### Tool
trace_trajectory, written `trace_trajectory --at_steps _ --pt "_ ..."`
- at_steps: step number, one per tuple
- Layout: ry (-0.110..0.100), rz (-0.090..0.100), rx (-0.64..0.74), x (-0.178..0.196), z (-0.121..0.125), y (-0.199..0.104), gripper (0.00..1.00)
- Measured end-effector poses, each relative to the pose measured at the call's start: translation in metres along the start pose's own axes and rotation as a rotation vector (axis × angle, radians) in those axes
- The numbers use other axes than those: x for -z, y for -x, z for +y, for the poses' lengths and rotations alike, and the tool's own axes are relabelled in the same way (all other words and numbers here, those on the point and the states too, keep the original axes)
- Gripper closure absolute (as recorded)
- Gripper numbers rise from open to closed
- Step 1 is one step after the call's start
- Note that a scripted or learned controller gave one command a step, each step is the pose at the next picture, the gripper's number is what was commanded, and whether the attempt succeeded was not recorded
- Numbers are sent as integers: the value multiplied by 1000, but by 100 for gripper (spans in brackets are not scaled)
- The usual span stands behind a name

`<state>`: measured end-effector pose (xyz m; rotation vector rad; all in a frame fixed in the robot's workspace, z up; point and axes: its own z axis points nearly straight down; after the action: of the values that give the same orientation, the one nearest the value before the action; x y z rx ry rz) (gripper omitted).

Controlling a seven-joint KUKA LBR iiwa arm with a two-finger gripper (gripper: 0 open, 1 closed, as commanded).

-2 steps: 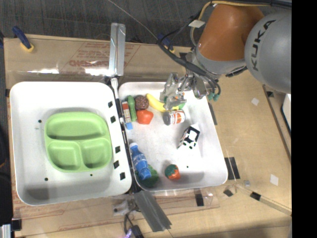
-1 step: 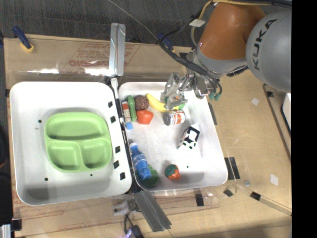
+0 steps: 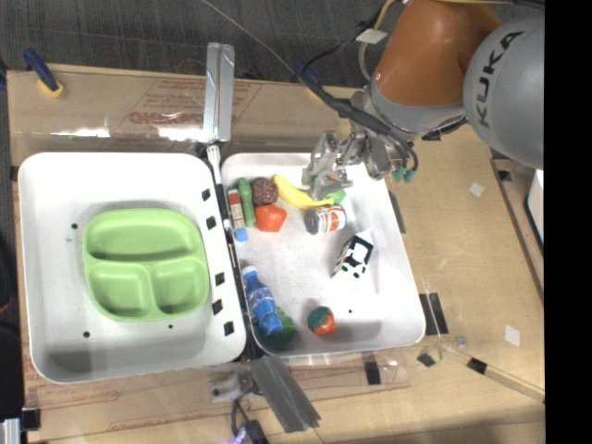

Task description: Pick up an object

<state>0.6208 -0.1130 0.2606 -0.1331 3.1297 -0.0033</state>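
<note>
My gripper (image 3: 323, 176) hangs over the far part of the right bin (image 3: 393, 294), its metal fingers pointing down just above a yellow banana (image 3: 294, 193) and a small can (image 3: 325, 219). Nothing is visibly between the fingers. Near them lie a dark round fruit (image 3: 265, 190), a red tomato-like piece (image 3: 270, 217) and a green and red stick-shaped item (image 3: 242, 203) along the bin's left wall. A black and white block (image 3: 352, 255) sits mid-bin. A blue bottle (image 3: 262, 305) and a red and green strawberry-like piece (image 3: 321, 319) lie at the near end.
The left bin (image 3: 46, 248) holds a green divided tray (image 3: 146, 264). A metal bar (image 3: 218, 91) stands on the cardboard behind the two bins. Black cables (image 3: 324, 91) run to the arm's wrist.
</note>
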Motion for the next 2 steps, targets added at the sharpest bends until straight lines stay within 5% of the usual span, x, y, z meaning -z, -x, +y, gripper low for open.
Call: trace_trajectory --at_steps 2 --pt "-2 -6 6 22 1 3 100"
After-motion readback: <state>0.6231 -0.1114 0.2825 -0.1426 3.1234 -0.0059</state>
